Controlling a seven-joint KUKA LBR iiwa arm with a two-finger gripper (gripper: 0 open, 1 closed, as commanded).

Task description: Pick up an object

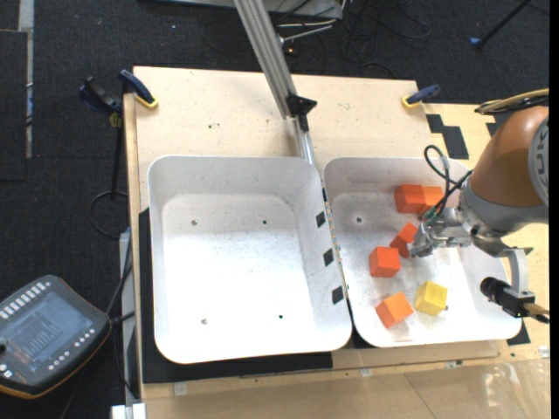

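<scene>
5 blocks (pixel 384 261) in right bin (pixel 358 203), gripper (pixel 420 244) among them

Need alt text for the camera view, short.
A grey and orange robot arm reaches from the right into the right-hand white bin, its gripper low among several orange blocks, beside a small one. A yellow block lies nearer the front. The left bin sits alongside, on a tan bench.
</scene>
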